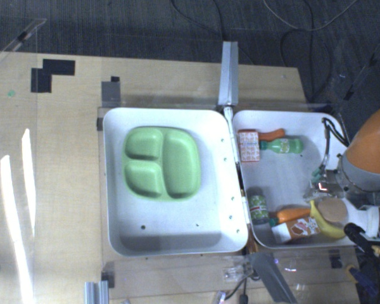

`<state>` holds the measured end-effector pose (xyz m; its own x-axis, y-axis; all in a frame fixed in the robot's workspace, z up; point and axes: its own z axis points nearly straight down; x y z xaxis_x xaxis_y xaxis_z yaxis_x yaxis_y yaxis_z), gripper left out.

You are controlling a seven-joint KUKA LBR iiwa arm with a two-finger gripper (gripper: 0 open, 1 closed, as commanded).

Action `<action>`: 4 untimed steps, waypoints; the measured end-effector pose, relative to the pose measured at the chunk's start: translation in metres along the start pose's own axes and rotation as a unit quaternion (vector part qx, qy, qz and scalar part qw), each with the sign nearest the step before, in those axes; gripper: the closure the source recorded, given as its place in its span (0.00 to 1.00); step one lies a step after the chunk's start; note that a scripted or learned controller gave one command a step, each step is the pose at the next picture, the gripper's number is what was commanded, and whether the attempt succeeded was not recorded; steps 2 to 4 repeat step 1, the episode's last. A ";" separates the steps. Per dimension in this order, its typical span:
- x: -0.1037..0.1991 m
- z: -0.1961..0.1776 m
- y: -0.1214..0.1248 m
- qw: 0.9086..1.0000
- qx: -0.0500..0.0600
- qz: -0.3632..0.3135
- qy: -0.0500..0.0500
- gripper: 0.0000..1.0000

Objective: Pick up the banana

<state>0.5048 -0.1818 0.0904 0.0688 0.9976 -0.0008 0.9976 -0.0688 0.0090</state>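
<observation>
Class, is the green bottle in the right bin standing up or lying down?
Lying down: the green bottle rests lengthwise on the right bin floor.

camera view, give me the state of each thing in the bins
green divided plate: upright in the left bin, nothing on it
green bottle: lying on its side, right bin
red and white packet: lying flat beside the bottle
small green can: by the divider wall, pose unclear
carton: lying flat at the front wall
banana: lying in the right bin, partly under the arm
</observation>
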 end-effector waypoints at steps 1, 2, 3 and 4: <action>0.040 -0.001 -0.014 0.963 -0.006 -0.271 -0.004 1.00; 0.040 -0.001 -0.014 0.963 -0.006 -0.271 -0.004 1.00; 0.040 -0.001 -0.014 0.963 -0.006 -0.271 -0.004 1.00; 0.040 -0.001 -0.014 0.963 -0.006 -0.271 -0.004 1.00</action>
